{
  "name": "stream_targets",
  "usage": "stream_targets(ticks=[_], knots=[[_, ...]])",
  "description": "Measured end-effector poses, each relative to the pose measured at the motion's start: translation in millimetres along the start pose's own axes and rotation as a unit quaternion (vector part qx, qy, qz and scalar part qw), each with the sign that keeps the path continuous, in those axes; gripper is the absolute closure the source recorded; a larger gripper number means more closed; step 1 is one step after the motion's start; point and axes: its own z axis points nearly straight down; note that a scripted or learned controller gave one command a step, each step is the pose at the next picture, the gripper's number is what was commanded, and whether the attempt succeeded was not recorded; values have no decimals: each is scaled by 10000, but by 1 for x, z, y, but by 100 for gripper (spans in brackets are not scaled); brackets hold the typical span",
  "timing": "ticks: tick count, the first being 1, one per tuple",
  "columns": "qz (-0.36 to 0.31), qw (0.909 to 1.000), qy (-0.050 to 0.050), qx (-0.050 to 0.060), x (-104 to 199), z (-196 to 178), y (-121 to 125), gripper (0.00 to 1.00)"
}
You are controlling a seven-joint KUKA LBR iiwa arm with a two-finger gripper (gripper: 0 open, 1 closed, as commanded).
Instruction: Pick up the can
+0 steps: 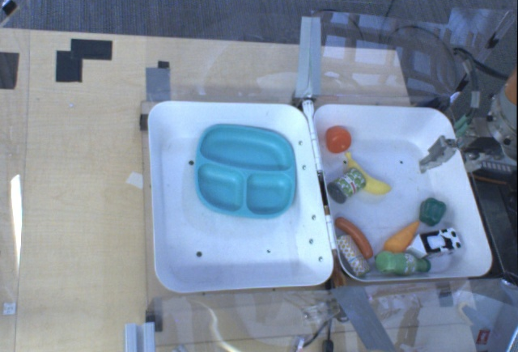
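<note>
Well apart from the can, tool over right bin's edge.

Tray in left bin, can in right bin

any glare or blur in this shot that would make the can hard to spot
Camera view: a bright reflected streak runs down the far left edge, and the clear panels at the top right carry pale sheen, but none falls on the can, which lies in even light against the banana in the right bin; the image is slightly soft, so its label cannot be read, and the gripper is blurry.
</note>
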Motion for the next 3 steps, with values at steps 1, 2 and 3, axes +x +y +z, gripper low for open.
stream_targets(ticks=[1, 2, 3], knots=[[828, 9966, 3, -8, 77, 155, 35, 0], [2641, 9645, 1, -3, 90, 60, 30, 0], [2875, 9578, 6, -37, 48, 157, -18, 0]])
